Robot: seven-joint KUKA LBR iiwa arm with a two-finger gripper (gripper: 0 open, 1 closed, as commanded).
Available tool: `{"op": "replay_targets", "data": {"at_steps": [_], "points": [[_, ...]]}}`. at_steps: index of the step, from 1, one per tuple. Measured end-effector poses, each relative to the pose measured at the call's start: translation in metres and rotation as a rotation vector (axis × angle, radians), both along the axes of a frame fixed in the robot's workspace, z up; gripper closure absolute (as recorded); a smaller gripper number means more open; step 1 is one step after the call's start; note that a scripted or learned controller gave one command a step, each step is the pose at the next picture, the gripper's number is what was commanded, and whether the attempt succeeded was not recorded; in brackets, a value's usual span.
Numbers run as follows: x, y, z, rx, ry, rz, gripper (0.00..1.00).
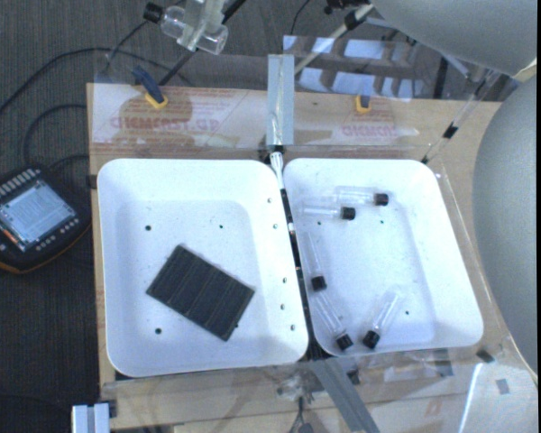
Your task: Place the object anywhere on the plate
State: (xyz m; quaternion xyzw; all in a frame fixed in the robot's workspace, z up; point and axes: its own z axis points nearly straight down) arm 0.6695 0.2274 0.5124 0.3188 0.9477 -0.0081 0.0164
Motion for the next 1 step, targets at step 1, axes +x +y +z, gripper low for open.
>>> {"op": "replay_targets", "data": {"at_steps": [1], "points": [[0.0009,0.0006,0.0088,-0.003,-0.003,-0.001,1.00]]}}
